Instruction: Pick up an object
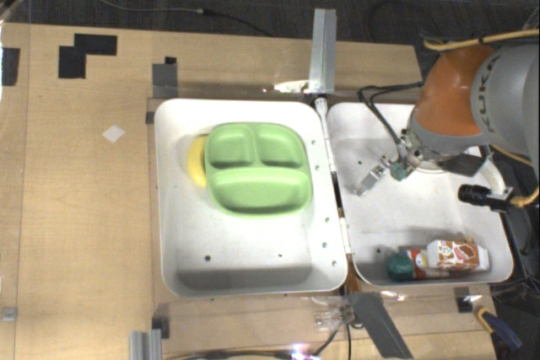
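Gripper (375,174) above the right bin (439,206) — finger state cannot be told.
The bottle (439,258) lies toward the near wall, long axis left–right.

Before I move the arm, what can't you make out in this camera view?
- Yellow object: mostly hidden under the green tray; identity unclear.
- Pincer: too small and blurred to judge.
- Bottle: label print too small to read.
- Arm: cut off by the right edge.
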Robot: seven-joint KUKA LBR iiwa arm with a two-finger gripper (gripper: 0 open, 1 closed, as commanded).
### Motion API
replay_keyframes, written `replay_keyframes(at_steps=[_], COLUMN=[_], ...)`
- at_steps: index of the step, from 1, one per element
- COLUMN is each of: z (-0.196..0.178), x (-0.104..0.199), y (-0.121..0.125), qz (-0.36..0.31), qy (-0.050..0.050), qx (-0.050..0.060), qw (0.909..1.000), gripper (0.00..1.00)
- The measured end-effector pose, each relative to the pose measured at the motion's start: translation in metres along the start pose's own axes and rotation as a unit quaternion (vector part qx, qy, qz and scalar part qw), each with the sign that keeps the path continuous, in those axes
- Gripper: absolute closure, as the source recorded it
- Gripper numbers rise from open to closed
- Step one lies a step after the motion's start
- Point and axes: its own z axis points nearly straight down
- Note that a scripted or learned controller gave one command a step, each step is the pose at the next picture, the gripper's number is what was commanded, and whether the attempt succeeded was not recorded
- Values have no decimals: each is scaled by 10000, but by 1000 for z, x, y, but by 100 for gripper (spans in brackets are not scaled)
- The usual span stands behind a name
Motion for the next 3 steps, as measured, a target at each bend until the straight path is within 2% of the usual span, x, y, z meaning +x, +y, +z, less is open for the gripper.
replay_keyframes(at_steps=[1, 2, 3], z=[0, 1, -1], x=[0, -34, 31], y=[0, 41, -15], qz=[0, -636, -659], qy=[0, -2, -4], qx=[1, 5, -2], qw=[10000, 9980, 9978], gripper=[0, 0, 0])
